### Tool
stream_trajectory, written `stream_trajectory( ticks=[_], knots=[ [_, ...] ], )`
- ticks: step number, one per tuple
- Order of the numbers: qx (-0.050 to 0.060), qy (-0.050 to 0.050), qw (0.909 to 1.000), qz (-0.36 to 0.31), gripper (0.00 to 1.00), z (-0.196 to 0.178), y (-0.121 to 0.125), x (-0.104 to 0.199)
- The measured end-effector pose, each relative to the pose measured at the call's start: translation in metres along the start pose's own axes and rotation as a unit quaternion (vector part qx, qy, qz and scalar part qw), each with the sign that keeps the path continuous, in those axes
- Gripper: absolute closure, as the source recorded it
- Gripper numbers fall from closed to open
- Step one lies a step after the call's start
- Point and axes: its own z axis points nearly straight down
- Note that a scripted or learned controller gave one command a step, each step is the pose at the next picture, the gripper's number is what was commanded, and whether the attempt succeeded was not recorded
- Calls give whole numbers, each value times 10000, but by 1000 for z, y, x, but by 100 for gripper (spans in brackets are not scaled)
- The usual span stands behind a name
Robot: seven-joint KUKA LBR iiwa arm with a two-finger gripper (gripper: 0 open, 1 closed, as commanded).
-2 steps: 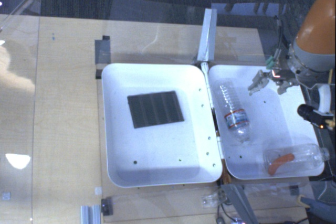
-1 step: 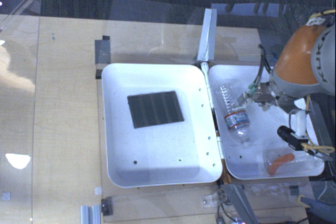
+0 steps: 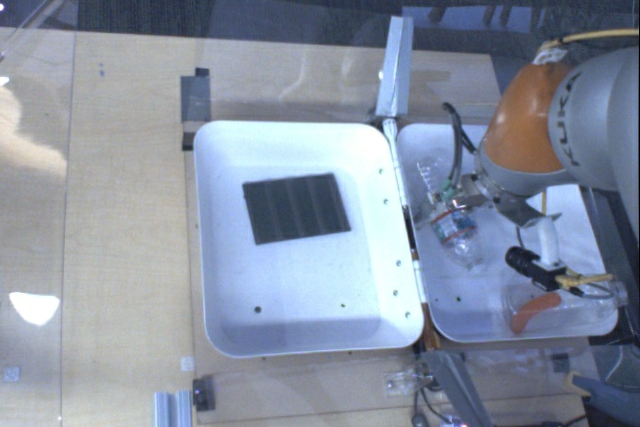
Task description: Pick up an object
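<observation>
In the right bin (image 3: 450,315), a crumpled clear plastic bottle (image 3: 459,233) with a blue and red label lies near the left wall. My gripper (image 3: 452,199) hangs just above the bottle's upper end, low in the bin, under the grey wrist and the orange band (image 3: 520,125). At the bin's front right an orange-red item (image 3: 528,313) lies in a clear plastic piece (image 3: 565,303). A dark grey ribbed rectangular pad (image 3: 297,208) lies flat in the middle of the left bin (image 3: 300,325).
A thin clear plastic scrap (image 3: 428,173) rests by the right bin's back left corner. A metal divider post (image 3: 394,70) rises between the bins at the back. Wooden bench surface (image 3: 110,215) spreads to the left.
</observation>
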Motion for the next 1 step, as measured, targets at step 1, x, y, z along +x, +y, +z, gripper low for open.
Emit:
stream_trajectory(
  ticks=[1],
  knots=[
    [-27,-5,10000,3,100,-12,2,0]
  ],
)
